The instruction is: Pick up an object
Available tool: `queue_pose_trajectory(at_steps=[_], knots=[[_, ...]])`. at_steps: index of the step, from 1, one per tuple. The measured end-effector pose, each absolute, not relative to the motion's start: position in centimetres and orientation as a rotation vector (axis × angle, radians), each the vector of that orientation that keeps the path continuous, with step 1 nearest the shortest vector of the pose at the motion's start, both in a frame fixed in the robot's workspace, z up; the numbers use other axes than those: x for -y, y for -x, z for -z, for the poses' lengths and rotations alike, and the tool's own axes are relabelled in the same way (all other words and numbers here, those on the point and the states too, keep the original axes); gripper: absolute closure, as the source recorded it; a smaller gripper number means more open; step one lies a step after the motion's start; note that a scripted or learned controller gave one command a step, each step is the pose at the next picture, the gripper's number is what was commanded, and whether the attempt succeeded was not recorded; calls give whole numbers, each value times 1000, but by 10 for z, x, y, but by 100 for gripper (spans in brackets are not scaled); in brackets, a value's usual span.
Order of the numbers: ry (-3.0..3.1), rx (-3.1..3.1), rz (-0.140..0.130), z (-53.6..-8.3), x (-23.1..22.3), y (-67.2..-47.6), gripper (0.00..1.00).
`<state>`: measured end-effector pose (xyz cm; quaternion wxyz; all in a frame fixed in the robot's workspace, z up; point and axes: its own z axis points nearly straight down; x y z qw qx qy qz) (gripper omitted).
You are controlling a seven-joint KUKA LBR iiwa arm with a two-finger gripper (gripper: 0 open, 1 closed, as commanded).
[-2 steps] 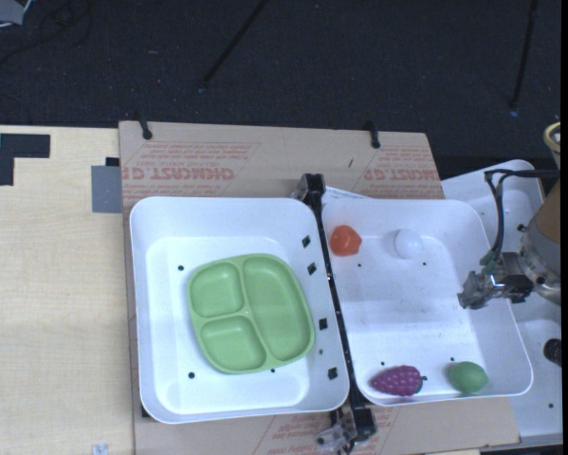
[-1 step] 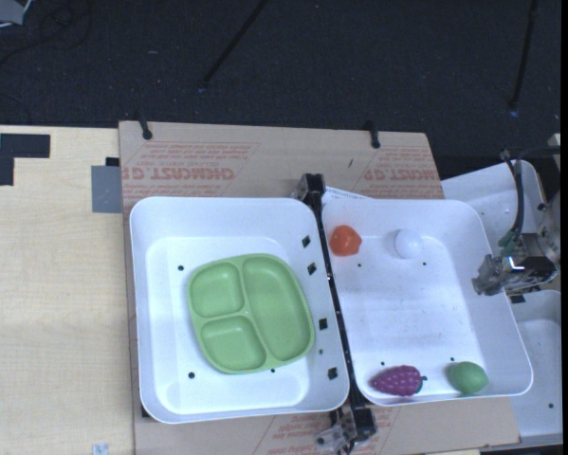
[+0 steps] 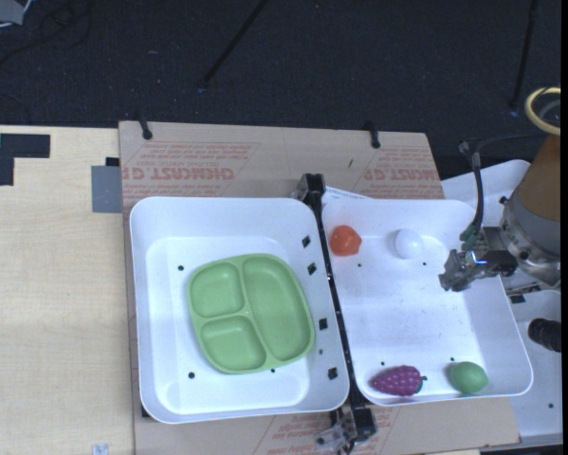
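White plastic bins: two shallow, glossy trays with rounded corners sit side by side on a sheet of printed brown cardboard (image 3: 265, 159); the left bin (image 3: 155, 254) and the right bin (image 3: 497, 349) touch along a dark clamped seam.
Tabletop: pale wood-grain surface (image 3: 46, 301) at 9 o'clock of the bins, with dark square markers near its far edge.
Green plate: a matte, light-green divided plate (image 3: 250, 313) with three rounded compartments lies flat in the middle of the left bin.
Orange object: a small, smooth, roundish orange piece (image 3: 345, 241) rests at about 10 o'clock in the right bin, near the seam.
White ball: a glossy white sphere (image 3: 409, 244) lies at about 12 o'clock in the right bin, well apart from the orange object and hard to tell from the bin floor.
Purple grapes: a bumpy, oval purple cluster (image 3: 396, 380) lies at about 7 o'clock in the right bin, against the near wall.
Green fruit: a smooth, rounded green piece (image 3: 467, 377) lies at about 5 o'clock, near the grapes but not touching.
Gripper: dark metal gripper (image 3: 459, 275) hangs over the right bin at about 3 o'clock, with nothing visibly in it; I cannot tell whether it is spread or closed.
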<state>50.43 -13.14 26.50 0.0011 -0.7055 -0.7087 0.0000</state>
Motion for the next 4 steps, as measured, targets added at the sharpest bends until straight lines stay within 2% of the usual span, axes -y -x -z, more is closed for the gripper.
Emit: queue_pose_trajectory(at_steps=[1, 3, 4], knots=[[2214, 2225, 0, -267, 82, -516, 100], [2217, 2222, -4, -238, -6, -548, 100], [2216, 2223, -2, -243, -60, -559, 100]])
